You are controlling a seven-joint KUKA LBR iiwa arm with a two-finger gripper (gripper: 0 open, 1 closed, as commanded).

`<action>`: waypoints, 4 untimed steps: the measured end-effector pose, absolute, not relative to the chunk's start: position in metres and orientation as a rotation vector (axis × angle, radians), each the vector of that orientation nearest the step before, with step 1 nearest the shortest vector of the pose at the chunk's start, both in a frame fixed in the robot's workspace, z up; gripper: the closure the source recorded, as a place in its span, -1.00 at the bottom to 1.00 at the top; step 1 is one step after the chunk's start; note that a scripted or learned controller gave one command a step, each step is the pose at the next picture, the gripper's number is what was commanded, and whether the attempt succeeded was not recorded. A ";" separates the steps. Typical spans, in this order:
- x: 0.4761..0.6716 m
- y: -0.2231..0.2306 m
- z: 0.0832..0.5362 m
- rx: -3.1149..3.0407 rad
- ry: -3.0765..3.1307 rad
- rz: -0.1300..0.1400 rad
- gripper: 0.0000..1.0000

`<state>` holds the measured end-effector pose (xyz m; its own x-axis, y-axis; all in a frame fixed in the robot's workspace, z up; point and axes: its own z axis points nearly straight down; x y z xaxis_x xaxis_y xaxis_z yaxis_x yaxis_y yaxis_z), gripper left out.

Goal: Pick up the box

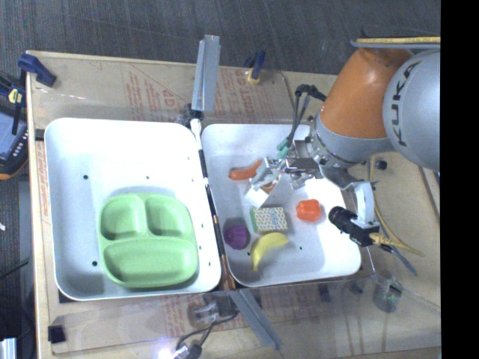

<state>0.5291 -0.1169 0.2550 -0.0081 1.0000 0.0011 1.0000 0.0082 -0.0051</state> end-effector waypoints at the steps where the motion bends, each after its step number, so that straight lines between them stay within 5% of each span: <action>1: 0.526 -0.161 0.218 -2.185 -2.252 0.006 -1.00; 2: 0.530 -0.158 0.095 -1.906 -2.503 -0.005 -1.00; 3: 0.589 -0.169 0.096 -2.002 -2.431 -0.002 -1.00; 4: 0.588 -0.192 0.096 -1.941 -2.480 -0.006 -1.00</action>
<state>0.5878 -0.1922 0.0962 -0.2405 0.9706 -0.0038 0.9706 0.2406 0.0077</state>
